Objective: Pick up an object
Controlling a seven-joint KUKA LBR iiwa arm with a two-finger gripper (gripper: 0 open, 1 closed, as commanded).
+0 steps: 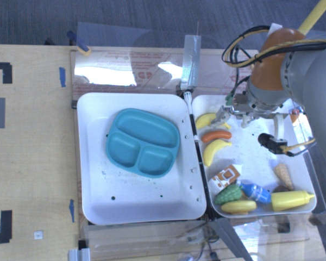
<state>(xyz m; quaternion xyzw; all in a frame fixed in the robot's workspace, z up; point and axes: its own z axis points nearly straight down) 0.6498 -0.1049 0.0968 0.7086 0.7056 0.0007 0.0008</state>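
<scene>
The right bin (301,162) holds several toy foods: a yellow piece (205,119) at its top left, an orange-red sausage shape (215,136), a yellow banana (216,150), an orange-and-white box (226,176), a green piece (228,193), a blue piece (256,191), and yellow pieces (290,200) along the front. My gripper (233,116) hangs over the bin's back left part, just right of the top yellow piece. Its fingers (222,115) stand open, with nothing between them.
The left bin (92,189) holds a blue divided plate (143,141). A tan cone (283,173) lies at the right bin's right side. A black part (271,141) and cables hang from the arm (282,64). A ridge (194,145) divides the bins.
</scene>
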